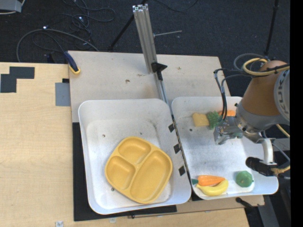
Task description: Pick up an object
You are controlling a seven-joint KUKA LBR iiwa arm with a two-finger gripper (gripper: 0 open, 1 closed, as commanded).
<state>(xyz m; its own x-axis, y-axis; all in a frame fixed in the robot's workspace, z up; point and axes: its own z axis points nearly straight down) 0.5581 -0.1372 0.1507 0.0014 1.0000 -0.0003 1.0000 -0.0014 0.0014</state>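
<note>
Green object [214,118] beside jaws [221,137], arm bent down over rt bin [213,164]; jaws' state unclear.

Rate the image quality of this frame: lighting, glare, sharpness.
Camera view: even, soft overhead light; both white bins look bright but not blown out, with no hard glare. The yellow divided plate is fairly sharp. The hand and the small items beside it are soft and low in detail; the floor behind is dark.
</note>
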